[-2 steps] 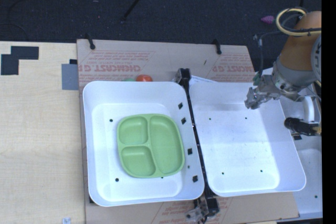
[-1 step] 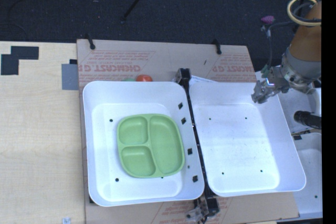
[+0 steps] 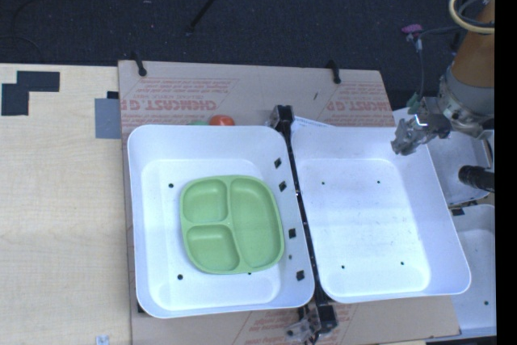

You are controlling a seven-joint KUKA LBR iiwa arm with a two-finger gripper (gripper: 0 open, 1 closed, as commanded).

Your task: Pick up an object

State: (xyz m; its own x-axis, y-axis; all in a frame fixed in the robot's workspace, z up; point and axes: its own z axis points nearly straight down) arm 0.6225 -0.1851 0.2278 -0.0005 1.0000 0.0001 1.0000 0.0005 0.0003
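A light green divided plate (image 3: 232, 223) with three compartments lies flat in the left white bin (image 3: 153, 174). The arm comes in at the far right, with its orange band near the top right corner. My gripper (image 3: 406, 137) hangs over the upper right corner of the right white bin (image 3: 436, 271), far from the plate. Nothing shows between its fingers.
A small red-orange object (image 3: 221, 121) and a bit of green sit just behind the left bin's far rim on the cardboard sheet (image 3: 242, 97). A black clip strip (image 3: 292, 206) runs between the two bins. Wooden bench surface (image 3: 56, 214) lies to the left.
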